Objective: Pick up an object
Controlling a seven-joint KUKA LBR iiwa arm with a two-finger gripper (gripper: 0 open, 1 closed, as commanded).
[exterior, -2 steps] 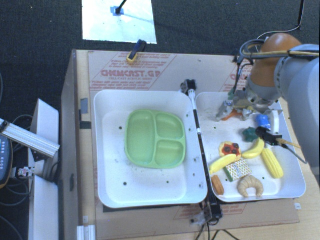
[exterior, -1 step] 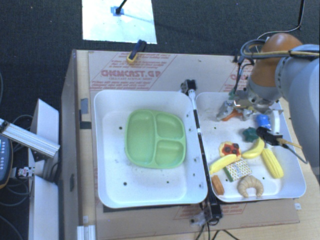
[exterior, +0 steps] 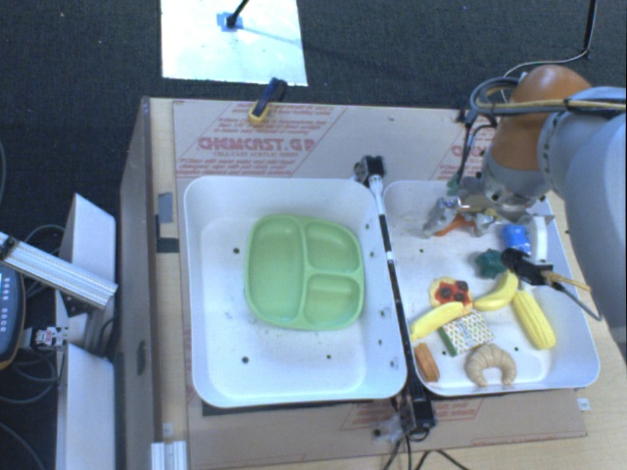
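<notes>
On the counter (exterior: pixel 294 135) two shallow white bins sit side by side. At the left, the left bin (exterior: pixel 211 360) holds a green divided plate (exterior: pixel 304 272), lying flat near its middle, with three compartments facing up. Across the divider, the right bin (exterior: pixel 578 360) carries a scatter of toy foods. Near its front left corner lies a small orange sausage-like piece (exterior: pixel 426 362), and just above it a yellow banana (exterior: pixel 437 319) stretches with its long axis running from lower left to upper right. Beside that sit a round pizza-like piece (exterior: pixel 452 291), a checkered square item (exterior: pixel 467 332) and a tan croissant (exterior: pixel 492 362) close to the front wall. Further right, a second banana (exterior: pixel 497 292) curves up toward the right, and a corn cob (exterior: pixel 534 318) lies with its long axis slanting from upper left to lower right. A dark green piece (exterior: pixel 489 259) and a blue item (exterior: pixel 516 237) lie towards the back.

From the right the grey arm (exterior: pixel 578 155) reaches over the back of this bin, wrist bent downward. Its gripper (exterior: pixel 460 213) hangs low over an orange object (exterior: pixel 450 228) at the rear; whether the gripper is spread or closed cannot be made out, nor whether it has hold of anything.
</notes>
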